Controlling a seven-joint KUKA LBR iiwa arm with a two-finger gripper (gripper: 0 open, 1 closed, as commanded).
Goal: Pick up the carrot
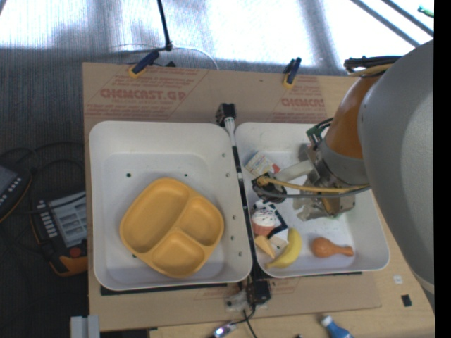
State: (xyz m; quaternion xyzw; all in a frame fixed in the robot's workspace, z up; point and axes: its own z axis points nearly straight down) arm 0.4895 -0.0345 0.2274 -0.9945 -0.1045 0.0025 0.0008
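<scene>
Hovering tool: low in the right bin; finger state cannot be told.
Carrot: on right bin floor, near front, just below the tool.
Banana: left of carrot.
Left bin: holds yellow divided plate.

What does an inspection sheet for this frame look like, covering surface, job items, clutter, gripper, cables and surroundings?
Surface: two white bins on a cardboard sheet; left bin holds a yellow divided plate.
Job's things: orange carrot-like toy lies in the right bin, near its front, apart from the gripper.
Clutter: banana, cheese-like wedge, small toys near the divider.
Gripper: gripper low over the right bin; finger state unclear.
Cables: yellow cable at the wrist; black cable behind.
Surroundings: two clamps on the back edge; electronics on the floor at left.
</scene>
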